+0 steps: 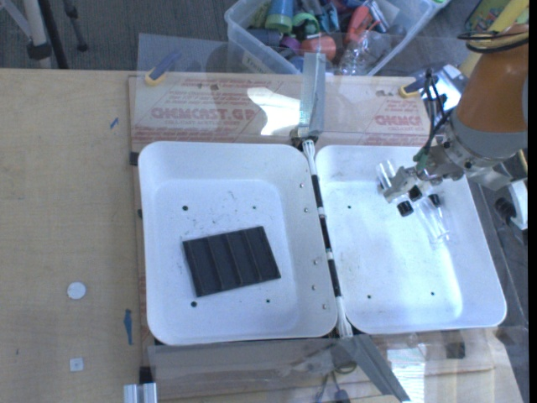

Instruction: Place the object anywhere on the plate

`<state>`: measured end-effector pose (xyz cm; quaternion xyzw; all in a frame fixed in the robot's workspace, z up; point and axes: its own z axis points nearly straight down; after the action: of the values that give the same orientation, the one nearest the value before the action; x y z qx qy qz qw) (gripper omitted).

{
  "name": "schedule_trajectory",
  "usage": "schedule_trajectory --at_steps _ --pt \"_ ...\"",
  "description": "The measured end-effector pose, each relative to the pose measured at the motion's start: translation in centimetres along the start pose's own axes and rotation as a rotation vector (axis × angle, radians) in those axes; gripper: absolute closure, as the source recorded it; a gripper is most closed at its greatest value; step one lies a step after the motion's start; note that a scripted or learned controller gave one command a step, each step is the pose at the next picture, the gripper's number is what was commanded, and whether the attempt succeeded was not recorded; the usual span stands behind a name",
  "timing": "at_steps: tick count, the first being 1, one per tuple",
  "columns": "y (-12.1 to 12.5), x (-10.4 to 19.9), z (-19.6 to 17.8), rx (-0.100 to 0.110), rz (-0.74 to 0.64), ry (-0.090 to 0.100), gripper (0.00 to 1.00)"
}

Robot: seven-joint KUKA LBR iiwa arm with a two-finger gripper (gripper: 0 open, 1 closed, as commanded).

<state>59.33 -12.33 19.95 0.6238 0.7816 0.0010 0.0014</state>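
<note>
Clear plastic, almost without colour, is what the small shape (436,225) on the floor of the right bin (470,309) seems to be. I take it for the object of the task, but it is faint and its outline is hard to read. It lies in the upper right part of this bin, just below and beside the gripper (409,193), and I cannot say if the two touch. Whether the gripper is open or closed I cannot tell, and nothing is visibly held in it.

The step in hand is, in my judgement, the grasp, so the task is at its start. To do it well, the gripper should centre over the shape and close on its narrow side, because a clear, smooth piece may slip easily.

The plate (231,261), a dark grey ribbed slab, lies flat and slightly turned in the left bin (168,175), well apart from the object. The carry must lift over the raised rims (323,225) between the bins. The release should be low over the middle of the plate.
</note>
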Motion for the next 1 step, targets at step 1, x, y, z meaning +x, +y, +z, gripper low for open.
schedule_trajectory --at_steps 1 --pt "3.06 9.35 1.52 0.006 -0.076 0.003 1.00"
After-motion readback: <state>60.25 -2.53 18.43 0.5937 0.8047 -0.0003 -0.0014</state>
